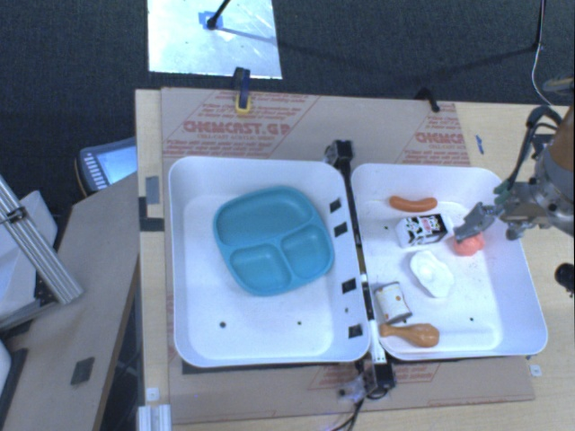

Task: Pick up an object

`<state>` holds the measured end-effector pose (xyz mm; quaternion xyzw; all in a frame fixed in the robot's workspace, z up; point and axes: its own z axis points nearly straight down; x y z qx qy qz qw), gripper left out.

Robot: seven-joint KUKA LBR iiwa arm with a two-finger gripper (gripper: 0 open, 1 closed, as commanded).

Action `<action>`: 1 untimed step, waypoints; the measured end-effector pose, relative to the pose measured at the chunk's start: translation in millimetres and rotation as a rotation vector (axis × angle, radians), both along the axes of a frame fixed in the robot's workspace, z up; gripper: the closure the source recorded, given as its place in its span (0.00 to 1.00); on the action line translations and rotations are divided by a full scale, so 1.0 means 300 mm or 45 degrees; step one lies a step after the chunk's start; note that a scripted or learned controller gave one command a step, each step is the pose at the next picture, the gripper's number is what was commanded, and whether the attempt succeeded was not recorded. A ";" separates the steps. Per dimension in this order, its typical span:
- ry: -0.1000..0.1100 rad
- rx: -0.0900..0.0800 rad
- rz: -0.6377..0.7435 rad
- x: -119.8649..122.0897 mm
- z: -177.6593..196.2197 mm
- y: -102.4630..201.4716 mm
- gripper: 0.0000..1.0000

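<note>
The right bin (512, 330) holds several small items. An orange sausage (413, 203) lies at its back. A black-and-white carton (421, 230) lies just in front of it. Further forward are a white lump (432, 273), a small tan and grey box (392, 302) and a brown drumstick (411, 333). A pink-red piece (468, 245) sits right of the carton. My gripper (490, 231) hangs over the bin's right side, open, its left finger (473, 218) just above the pink-red piece. Nothing is between the fingers.
The left bin (193, 330) holds a blue divided plate (274, 250). A black divider with clips (350, 241) runs between the bins. Both bins rest on cardboard (296, 124). A yellow clamp (243, 97) stands at the back.
</note>
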<state>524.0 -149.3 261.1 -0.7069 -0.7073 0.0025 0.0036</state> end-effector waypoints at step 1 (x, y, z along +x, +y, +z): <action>-0.014 -0.003 0.003 0.007 0.017 0.001 0.00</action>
